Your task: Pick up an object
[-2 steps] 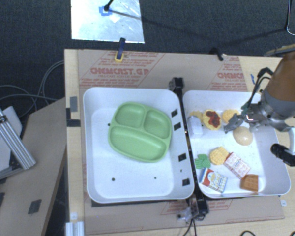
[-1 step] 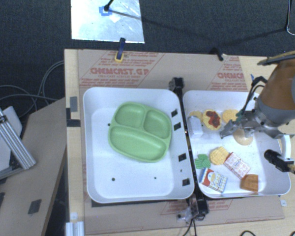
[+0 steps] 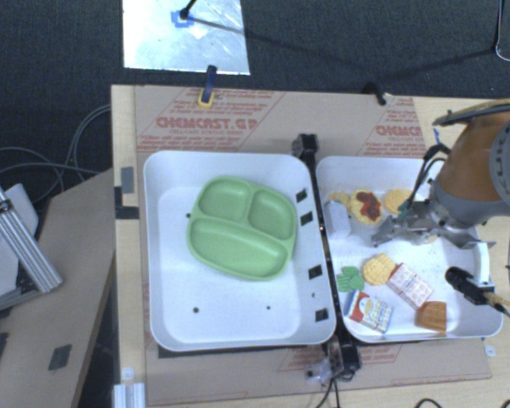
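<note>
The fingers (image 3: 389, 233) hang low in the right bin (image 3: 484, 325); spread or pressed together, I cannot tell. The round cracker (image 3: 377, 269) lies just below them, nearest of the toy foods.

bins: 2 (image 3: 229, 164) | green plate: 1 (image 3: 242, 228) | toy food items: about 8 (image 3: 378, 269)

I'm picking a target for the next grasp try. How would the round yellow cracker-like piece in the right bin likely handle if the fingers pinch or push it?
The round yellow piece looks flat and low, so it would probably slide rather than roll when pushed. It seems stiff, likely a light toy food. Lying flat on the bin floor, with the pink-and-white packet right beside it, it leaves little edge to pinch.
</note>
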You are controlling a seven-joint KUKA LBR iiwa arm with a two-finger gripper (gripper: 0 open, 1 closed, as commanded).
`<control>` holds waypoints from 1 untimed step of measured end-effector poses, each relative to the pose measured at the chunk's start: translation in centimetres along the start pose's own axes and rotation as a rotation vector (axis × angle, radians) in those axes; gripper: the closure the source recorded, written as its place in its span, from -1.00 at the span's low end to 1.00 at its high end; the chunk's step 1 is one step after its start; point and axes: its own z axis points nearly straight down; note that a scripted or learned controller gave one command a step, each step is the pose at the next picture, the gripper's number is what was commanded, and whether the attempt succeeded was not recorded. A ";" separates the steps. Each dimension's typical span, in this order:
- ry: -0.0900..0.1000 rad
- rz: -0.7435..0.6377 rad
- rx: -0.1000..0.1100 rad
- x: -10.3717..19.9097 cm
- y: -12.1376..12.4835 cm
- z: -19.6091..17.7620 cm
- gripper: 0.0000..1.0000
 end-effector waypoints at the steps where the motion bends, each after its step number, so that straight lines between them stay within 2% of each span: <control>1: -0.001 0.000 -0.005 -0.1 0.1 -1.2 1.00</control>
